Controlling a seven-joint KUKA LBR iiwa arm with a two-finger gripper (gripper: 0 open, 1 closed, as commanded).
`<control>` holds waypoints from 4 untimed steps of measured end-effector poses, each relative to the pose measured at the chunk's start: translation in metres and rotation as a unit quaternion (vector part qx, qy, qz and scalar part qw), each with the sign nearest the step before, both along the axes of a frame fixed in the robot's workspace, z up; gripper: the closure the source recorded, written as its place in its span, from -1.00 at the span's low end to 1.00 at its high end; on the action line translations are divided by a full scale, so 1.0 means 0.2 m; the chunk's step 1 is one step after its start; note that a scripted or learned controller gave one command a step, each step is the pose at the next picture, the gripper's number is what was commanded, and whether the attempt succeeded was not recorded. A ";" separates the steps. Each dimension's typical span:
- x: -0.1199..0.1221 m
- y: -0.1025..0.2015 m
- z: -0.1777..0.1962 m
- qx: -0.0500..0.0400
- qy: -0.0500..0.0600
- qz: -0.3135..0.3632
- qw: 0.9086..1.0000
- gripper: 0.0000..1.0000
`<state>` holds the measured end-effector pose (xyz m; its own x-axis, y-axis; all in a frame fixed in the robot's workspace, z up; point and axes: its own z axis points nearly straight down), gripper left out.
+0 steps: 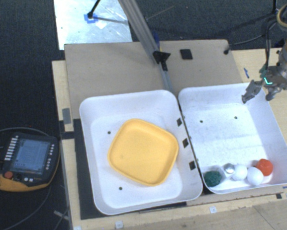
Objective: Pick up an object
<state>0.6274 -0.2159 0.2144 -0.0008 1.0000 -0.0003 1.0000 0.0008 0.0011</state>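
My gripper point(260, 93) hovers over the far right edge of the right bin point(225, 129), its two dark fingers spread apart with nothing between them. Along that bin's near wall lie several small objects: a dark green ball point(213, 177), a small silver piece point(229, 169), two white balls point(240, 172) point(255, 176) and an orange-red ball point(264, 166). They sit well below the gripper in the view. A yellow square plate point(143, 151) rests in the middle of the left bin point(98, 141).
A grey pole point(142, 26) slants up from the back edge between the bins. A teach pendant point(24, 165) lies on the dark floor to the left. Cables hang at the upper right near the arm.
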 end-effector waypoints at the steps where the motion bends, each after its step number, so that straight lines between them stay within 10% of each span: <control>1: 0.00 0.00 0.00 0.000 0.000 0.000 1.000 -1.00; 4: -0.05 0.03 -0.63 0.000 0.001 0.000 1.000 -1.00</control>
<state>0.6168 -0.2105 0.0892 -0.0006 1.0000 0.0002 1.0000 0.0006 -0.0011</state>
